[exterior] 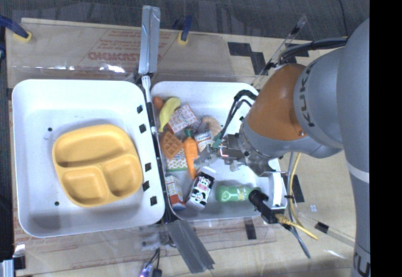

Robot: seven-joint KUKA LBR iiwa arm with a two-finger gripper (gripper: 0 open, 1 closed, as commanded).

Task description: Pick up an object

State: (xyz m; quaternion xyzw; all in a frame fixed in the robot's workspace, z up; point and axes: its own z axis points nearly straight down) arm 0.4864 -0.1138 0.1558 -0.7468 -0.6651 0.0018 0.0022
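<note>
The arm (314,106) is seen reaching over the right bin (207,90). A yellow tray (97,162) is set in the left bin (31,144). The gripper (210,153) is lowered among the toys, beside the carrot (190,155); whether its fingers are apart cannot be told. A green bottle (233,193) and a small carton (201,190) are laid nearby.
</note>
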